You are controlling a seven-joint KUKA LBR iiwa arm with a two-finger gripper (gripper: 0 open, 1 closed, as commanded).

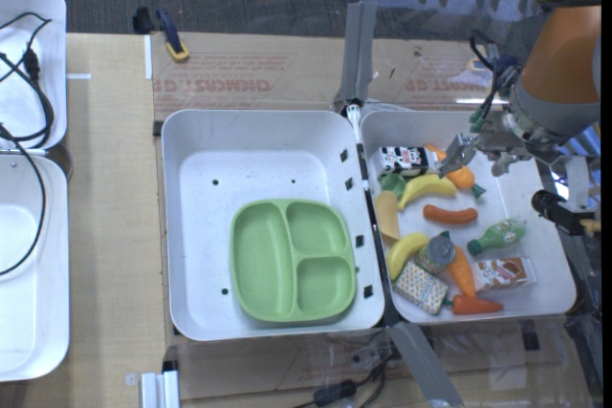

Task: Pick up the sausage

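The sausage (449,215), a short red-orange rod, lies flat in the middle of the right bin (559,296). A yellow banana (426,189) is just behind it and a green bottle (497,234) to its right. My gripper (458,154) hangs over the back of that bin, above an orange carrot piece (462,177) and next to the black-and-white carton (402,158). It is behind the sausage and apart from it, with nothing seen held in it.
The right bin also holds a second banana (405,251), a can (440,250), a waffle (421,287), a carrot (462,270), a juice box (501,272) and a cheese wedge (387,215). The left bin (191,205) holds a green divided plate (292,258).
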